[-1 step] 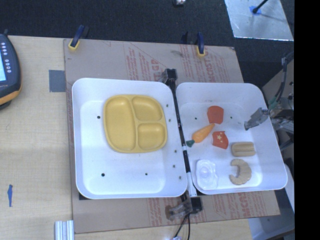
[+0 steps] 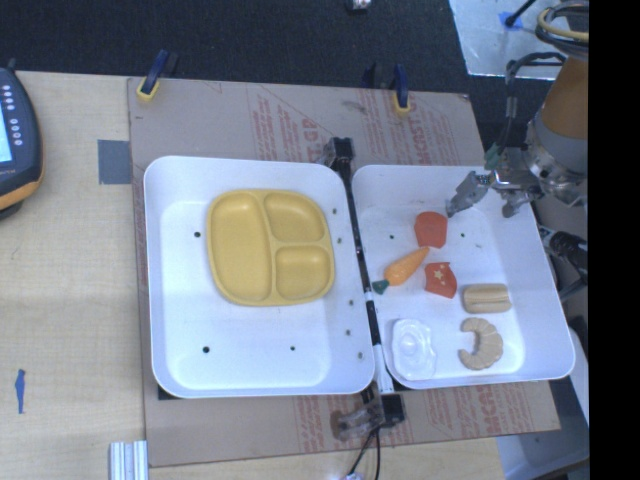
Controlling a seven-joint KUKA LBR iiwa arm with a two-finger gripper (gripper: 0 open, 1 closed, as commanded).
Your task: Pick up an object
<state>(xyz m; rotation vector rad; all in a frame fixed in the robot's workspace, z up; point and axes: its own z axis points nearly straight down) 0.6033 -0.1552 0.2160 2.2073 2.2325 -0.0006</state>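
Observation:
The right bin [image 2: 530, 258] holds several toy foods: a red rounded piece [image 2: 431, 229], an orange carrot [image 2: 405, 267], a red wedge [image 2: 440, 280], a tan roll [image 2: 485, 297], a croissant [image 2: 483, 344] and a white fried egg [image 2: 412, 346]. My gripper [image 2: 487, 202] hovers over the bin's upper right part, up and to the right of the red rounded piece. Its fingers are spread open with nothing between them. The grey arm with its orange band comes in from the right edge.
The left bin [image 2: 180, 318] bears a yellow divided plate [image 2: 270, 245]. Both bins sit on a cardboard sheet held by clamps [image 2: 400, 93]. A handheld control pad [image 2: 15, 138] lies at the far left of the bench.

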